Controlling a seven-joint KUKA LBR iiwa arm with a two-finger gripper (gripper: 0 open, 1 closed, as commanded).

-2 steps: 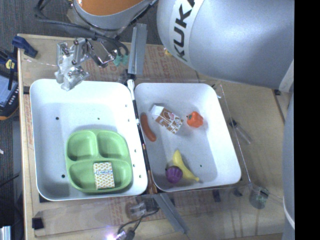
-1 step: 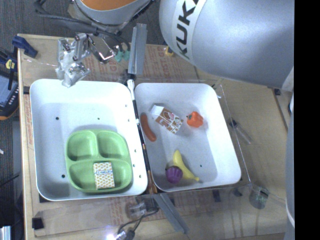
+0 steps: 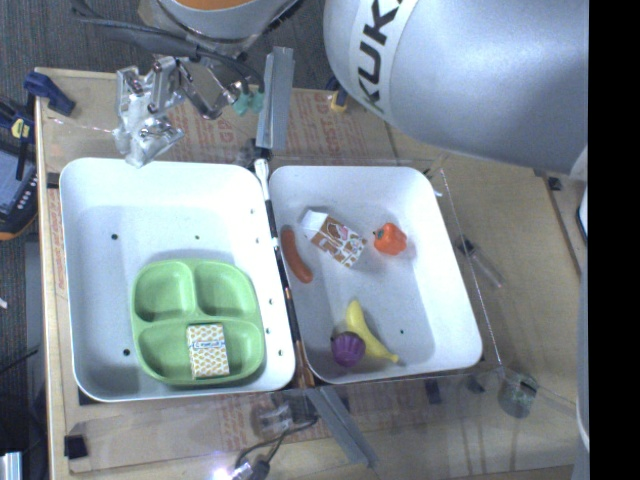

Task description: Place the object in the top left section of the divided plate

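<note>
A green divided plate (image 3: 152, 320) lies in the left bin (image 3: 90, 218), toward its near side. A small patterned packet (image 3: 208, 351) rests in the plate's wide near section. The two far sections hold nothing. My gripper (image 3: 148, 128) hangs beyond the far left corner of the left bin, over the bench and well away from the plate. Nothing shows in it. In the right bin (image 3: 430, 268) lie a reddish sausage (image 3: 296, 255), a small printed carton (image 3: 334, 238), an orange-red fruit (image 3: 390, 239), a yellow banana (image 3: 366, 334) and a purple fruit (image 3: 347, 347).
The large grey arm body (image 3: 470, 58) covers the upper right of the view and overhangs the far side of the right bin. A grey bar (image 3: 273, 98) stands behind the seam between the bins. Blue clamps (image 3: 40, 90) sit at the bench's left edge.
</note>
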